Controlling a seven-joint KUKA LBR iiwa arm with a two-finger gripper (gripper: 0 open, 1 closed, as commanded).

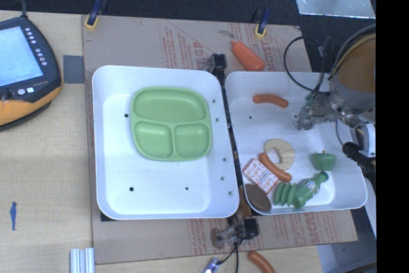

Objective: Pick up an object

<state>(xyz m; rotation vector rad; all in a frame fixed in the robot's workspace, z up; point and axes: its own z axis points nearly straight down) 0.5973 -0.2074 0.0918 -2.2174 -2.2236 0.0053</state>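
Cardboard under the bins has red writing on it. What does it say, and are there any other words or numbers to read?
Cardboard: red print in rows, too blurred to read.
Pink packet in the right bin: a pattern or print, too small to read.
Green bottle: label unreadable.
Handheld screen at left: bright display, nothing legible.
So no text can be quoted here.

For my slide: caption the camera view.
Arm's gripper hovers over right bin of toy food; green plate in left bin.
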